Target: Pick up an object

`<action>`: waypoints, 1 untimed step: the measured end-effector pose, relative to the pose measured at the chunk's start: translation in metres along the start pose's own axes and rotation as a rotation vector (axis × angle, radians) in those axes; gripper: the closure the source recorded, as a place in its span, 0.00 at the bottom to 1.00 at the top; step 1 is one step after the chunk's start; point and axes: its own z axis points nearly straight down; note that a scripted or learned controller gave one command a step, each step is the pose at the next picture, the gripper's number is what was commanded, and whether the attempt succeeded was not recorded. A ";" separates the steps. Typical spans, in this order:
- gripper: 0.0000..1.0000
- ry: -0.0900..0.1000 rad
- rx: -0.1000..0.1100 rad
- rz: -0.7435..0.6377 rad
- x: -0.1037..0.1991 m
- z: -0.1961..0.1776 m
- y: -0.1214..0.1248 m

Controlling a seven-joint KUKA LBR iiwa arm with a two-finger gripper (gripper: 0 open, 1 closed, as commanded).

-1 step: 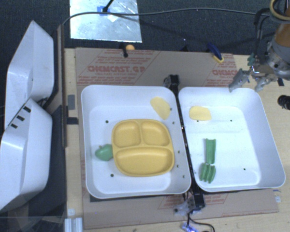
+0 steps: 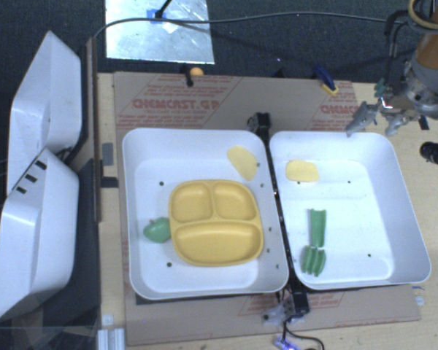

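Altogether five loose things lie in the two white bins. In the left bin (image 2: pixel 142 195) there are three: one yellow divided plate (image 2: pixel 216 222) with three compartments, sitting in the middle and towards the near side; one small green piece (image 2: pixel 158 230) touching the plate's left edge; and one pale yellow oval piece (image 2: pixel 242 162) resting against the bin's far right wall. In the right bin (image 2: pixel 394 195) there are two: one flat yellow piece (image 2: pixel 302 170) near the far left corner, and one green piece (image 2: pixel 314 242) shaped like a bunch of stalks, lying lengthwise left of the middle, well apart from the yellow one.

Above the far right corner of the right bin hangs the gripper (image 2: pixel 374 119), just outside the rim, its two fingers spread wide with nothing between them. Nothing lies over any of the five things.

Both bins rest on a brown cardboard sheet (image 2: pixel 204 100) with red print on the table. Two small clamps, one orange (image 2: pixel 196 72) and one blue and yellow (image 2: pixel 325 80), sit at its far edge. Beyond it lies one shiny metal square (image 2: pixel 159 20), with a cable (image 2: pixel 277 20) running across the dark floor. Two white bins (image 2: pixel 40 173) are stacked on edge at the left.
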 end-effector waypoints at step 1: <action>0.00 0.001 0.005 0.000 0.002 0.062 -0.001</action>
